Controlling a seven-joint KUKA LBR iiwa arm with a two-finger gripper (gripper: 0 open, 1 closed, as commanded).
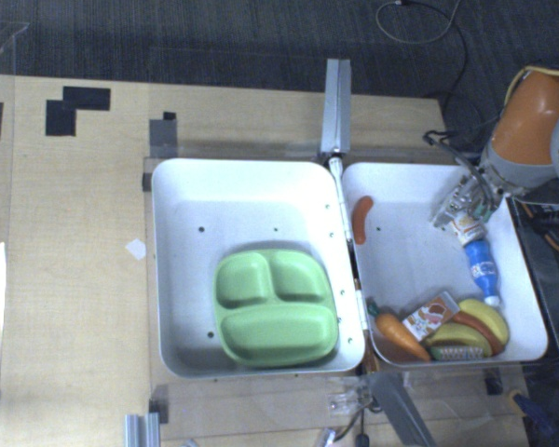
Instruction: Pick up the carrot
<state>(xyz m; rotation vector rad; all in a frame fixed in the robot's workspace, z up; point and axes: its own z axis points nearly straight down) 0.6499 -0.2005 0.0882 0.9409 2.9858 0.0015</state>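
Carrot lower centre, long axis slanting down-right; gripper upper right, well apart; grip state cannot be told.

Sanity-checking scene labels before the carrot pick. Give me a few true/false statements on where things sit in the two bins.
1. The carrot lies at the near left corner of the right bin. True.
2. The green tray sits in the right bin. False: it sits in the left bin.
3. The gripper hangs over the carrot. False: it is at the bin's far right, above the blue bottle, well away from the carrot.
4. The sausage lies by the right bin's left wall. True.
5. The bananas lie in the left bin. False: they are in the right bin, right of the carrot.
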